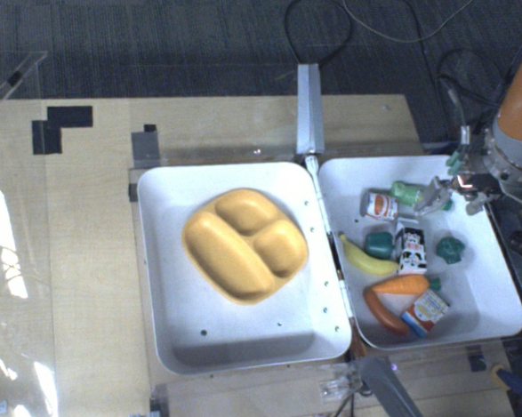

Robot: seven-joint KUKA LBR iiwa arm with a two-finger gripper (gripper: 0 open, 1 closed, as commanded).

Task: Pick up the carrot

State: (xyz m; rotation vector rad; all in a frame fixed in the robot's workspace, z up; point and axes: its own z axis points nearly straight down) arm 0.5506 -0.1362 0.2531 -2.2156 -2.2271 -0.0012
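The carrot (398, 285) is an orange cone with a small green stub, lying on its side in the front part of the right bin (502, 275). It rests among other toy foods, touching a reddish sausage (382, 311) in front of it and a small printed box (429, 309). My gripper (455, 198) hangs over the far right corner of that bin, well behind and to the right of the carrot. It looks open, and nothing sits between its fingers.
The right bin also holds a banana (364, 257), a cow-patterned carton (411, 249), a small can (379, 206), a green bottle (408, 192), a teal piece (379, 242) and a dark green piece (450, 250). The left bin (171, 325) holds a large yellow bread-like lump (244, 243).
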